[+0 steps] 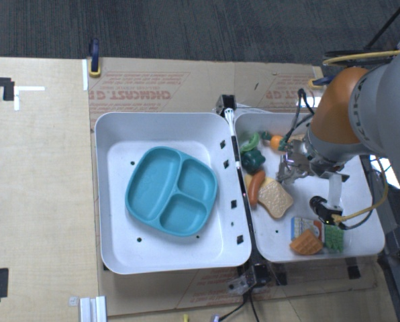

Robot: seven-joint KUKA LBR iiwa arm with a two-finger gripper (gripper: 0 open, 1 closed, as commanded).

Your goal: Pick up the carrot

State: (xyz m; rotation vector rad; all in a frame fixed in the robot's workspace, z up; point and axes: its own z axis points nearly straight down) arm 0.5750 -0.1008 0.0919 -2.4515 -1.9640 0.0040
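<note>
Carrot: I read the carrot as the long orange-red piece lying in the right bin, close to that bin's left wall, running from upper right to lower left.
Claw: my gripper sits low over the middle of the right bin, beneath the grey wrist and the orange band of the arm.
Carrot against claw: the carrot lies just to the left of the claw and slightly below it in my view, near but apart; I see nothing between the fingers.
Claw state: I cannot tell how wide the claw stands; the metal parts blur together under the wrist.
Neighbours: a slice of bread touches the carrot's right side, directly under the claw. A dark green vegetable lies just above the carrot's upper end, with a lighter green piece above that.
Other items: a small orange ball sits near the top of the bin, beside the wrist. At the bin's lower edge I see an orange lump and a green block side by side.
Left bin: the left bin carries a blue divided plate, well apart from the arm.
Hard to make out: the arm covers the upper right of the right bin, and the carrot's upper tip merges with the dark green vegetable.
</note>
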